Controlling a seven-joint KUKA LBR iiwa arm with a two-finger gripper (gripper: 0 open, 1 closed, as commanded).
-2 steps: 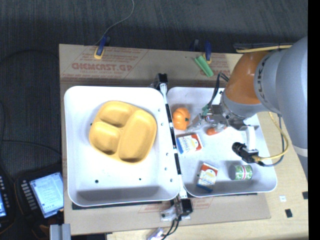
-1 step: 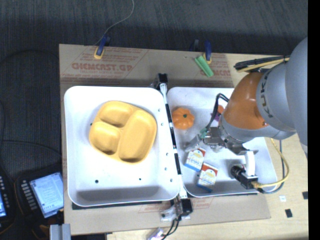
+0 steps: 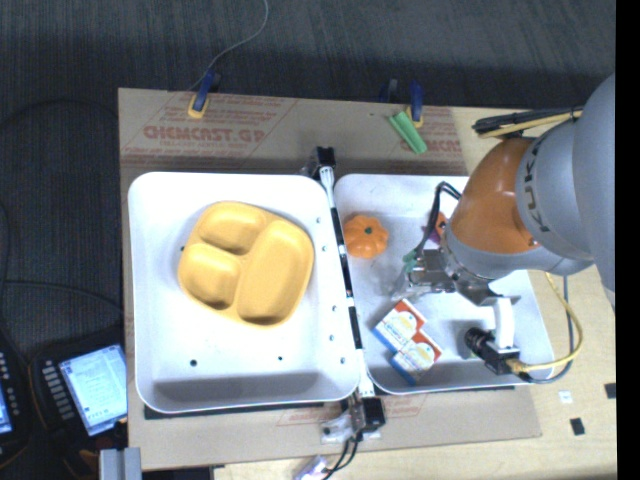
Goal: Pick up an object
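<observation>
While the grey and orange arm (image 3: 520, 208) reaches in from the right of the camera view, its jaws (image 3: 432, 273) hang low inside the right bin (image 3: 440, 193), and whether they are open or closed cannot be told from here; nothing is seen held. The nearest thing to pick is a small carton (image 3: 407, 340), red, white and blue, lying flat just below and slightly left of the jaws, its long axis running diagonally from upper left to lower right. A small orange pumpkin (image 3: 366, 236) sits to the jaws' upper left, near the bin's left wall. The left bin (image 3: 160, 368) holds a yellow compartment tray (image 3: 246, 262), well apart from the arm. Both bins rest on a cardboard-covered desk (image 3: 200, 133).
</observation>
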